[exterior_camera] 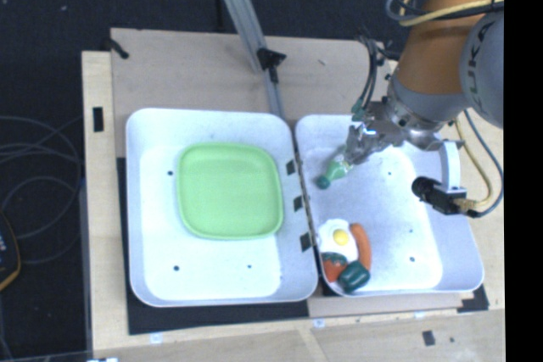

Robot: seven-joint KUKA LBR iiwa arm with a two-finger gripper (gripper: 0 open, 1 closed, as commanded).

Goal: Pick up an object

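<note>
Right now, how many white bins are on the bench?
2. The left white bin holds a green plate; the right white bin lies beside it, under the gripper.

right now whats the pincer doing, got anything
Pincer: low in the right bin, its tip at a small green object; whether it grips that object cannot be told.

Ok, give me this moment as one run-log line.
arm: over right white bin | gripper: at small green bottle-shaped object, grasp unconfirmed | toy food pile: right bin's near-left corner | green square plate: left bin
</note>
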